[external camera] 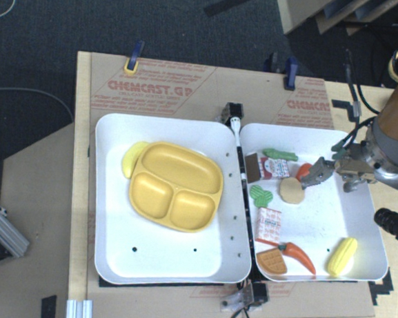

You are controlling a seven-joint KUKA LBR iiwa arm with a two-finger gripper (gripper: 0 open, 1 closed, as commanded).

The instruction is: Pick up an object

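Currently the arm reaches in from the right over the right bin (359, 231), and the hand (313, 176) sits low at the bin's upper middle, just beside a round tan disc (292, 191). Whether the hand is released or clenched cannot be told from this view; nothing is seen held in it.

Judged step: approach, with the grasp not yet made. The disc appears the likeliest target, lying on the bin floor just left of and below the hand. A small red piece (304, 171) lies close by the hand's tip, partly hidden. The next move would call for centring over one item and descending without catching its neighbours.

Condition of the disc: flat, round, pale tan, lying face up, apart from the green leaf piece (260, 193) to its left. A low profile may give little purchase.

Other contents noted: a carrot (298, 253) and a corn cob (342, 255) near the front wall. The left bin (111, 216) carries a yellow divided tray (176, 185). Both bins rest on the worktop (95, 83).
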